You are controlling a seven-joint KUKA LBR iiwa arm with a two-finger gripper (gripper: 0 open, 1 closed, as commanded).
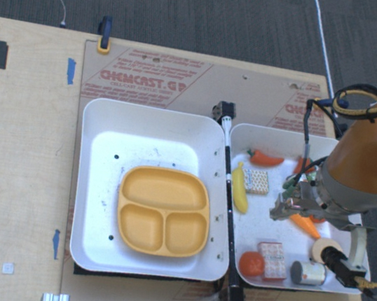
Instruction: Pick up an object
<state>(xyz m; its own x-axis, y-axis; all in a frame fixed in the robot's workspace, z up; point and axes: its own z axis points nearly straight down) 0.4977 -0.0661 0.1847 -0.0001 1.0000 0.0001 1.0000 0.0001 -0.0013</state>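
Reaching in from three o'clock, the arm (368, 157) hangs over the right bin (269, 141), and nothing is lifted yet as far as I can judge. Going from largest to smallest: the bench (17, 155) carries a cardboard sheet (150, 76) with both bins on it. The left bin (87, 187) holds a yellow divided tray (163, 211) set toward its five o'clock side. The right bin holds all the small things. A banana (240, 188) lies along its nine o'clock wall with a checkered block (257, 181) just beside it. A red pepper (266, 159) lies near twelve o'clock. A tomato (252, 264) sits at seven o'clock, touching a speckled block (272, 259); a small can (309, 273) and a tape roll (326, 250) lie toward five o'clock. An orange carrot (306, 226) lies near the middle. The pincer (286, 206) sits low at the bin's centre, just at the carrot's nine o'clock end; whether it is open or closed I cannot tell. Everything rests on the bin floor, so the grasp and the lift are both left to do, with the carrot the likeliest target.
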